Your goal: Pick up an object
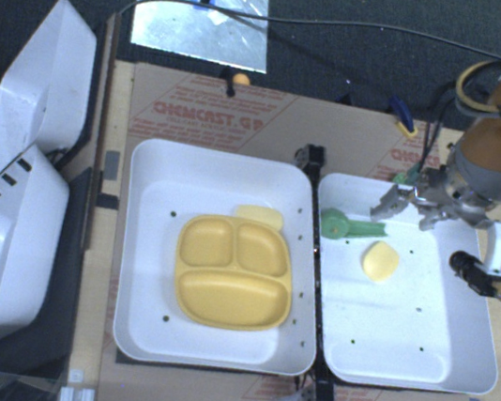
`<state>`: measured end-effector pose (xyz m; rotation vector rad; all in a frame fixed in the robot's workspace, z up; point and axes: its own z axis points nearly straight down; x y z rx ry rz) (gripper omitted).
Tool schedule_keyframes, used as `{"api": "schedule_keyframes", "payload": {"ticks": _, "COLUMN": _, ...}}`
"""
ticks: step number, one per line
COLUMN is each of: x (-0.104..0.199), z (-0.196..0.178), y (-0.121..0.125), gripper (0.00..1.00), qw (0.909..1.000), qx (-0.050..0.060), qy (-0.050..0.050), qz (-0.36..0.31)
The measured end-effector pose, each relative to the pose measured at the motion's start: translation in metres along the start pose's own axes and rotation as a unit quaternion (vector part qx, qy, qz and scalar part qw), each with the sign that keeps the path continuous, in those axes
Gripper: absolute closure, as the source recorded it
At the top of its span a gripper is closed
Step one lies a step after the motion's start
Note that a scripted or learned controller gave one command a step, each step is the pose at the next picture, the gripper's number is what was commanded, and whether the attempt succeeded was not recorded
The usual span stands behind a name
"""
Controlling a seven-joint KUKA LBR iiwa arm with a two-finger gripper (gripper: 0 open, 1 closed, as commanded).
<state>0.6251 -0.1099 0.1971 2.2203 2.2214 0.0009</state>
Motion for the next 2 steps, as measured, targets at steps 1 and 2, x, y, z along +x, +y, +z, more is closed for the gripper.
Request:
{"api": "schedule_keyframes", "payload": {"ticks": 1, "x": -0.012, "z": -0.015, "y": 0.023, "gripper": 0.00, "qw": 1.0000, "qx": -0.001, "qy": 0.000, "qz": 0.000}}
{"api": "schedule_keyframes", "payload": {"ticks": 2, "x": -0.015, "z": -0.039, "y": 0.042, "gripper": 0.00, "qw": 1.0000, "qx": -0.001, "qy": 0.000, "qz": -0.001}}
